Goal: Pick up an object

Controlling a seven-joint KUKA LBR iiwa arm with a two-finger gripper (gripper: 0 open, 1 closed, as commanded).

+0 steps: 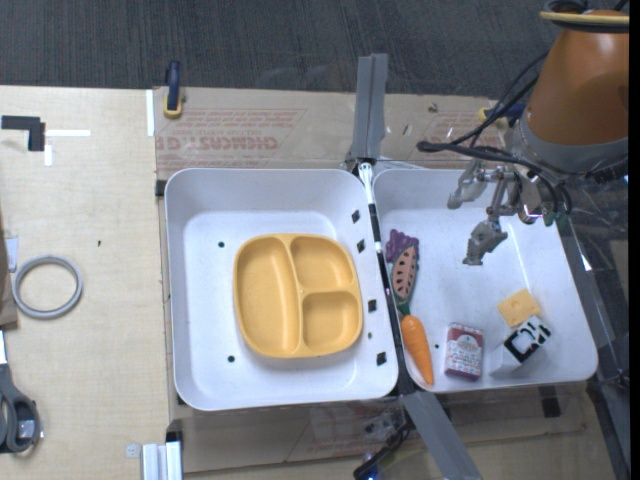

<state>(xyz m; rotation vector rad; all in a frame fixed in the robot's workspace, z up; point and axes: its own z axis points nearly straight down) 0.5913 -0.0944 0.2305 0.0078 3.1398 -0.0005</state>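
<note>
The right bin point(470, 193) holds an orange carrot point(417, 348), a watermelon slice point(404, 271) next to purple grapes point(400, 243), a small red and white can point(464, 352), a yellow cheese wedge point(519, 307) and a black and white block point(527, 340). My gripper point(487, 240) hangs over the bin's upper middle, above bare white floor. It holds nothing that I can see. The toys lie below and to the left of it.
The left bin point(190, 268) carries a yellow divided plate point(297, 295). A grey divider bar point(370, 108) runs between the bins at the back. A tape ring point(45, 286) and scissors point(15, 418) lie on the bench at the left.
</note>
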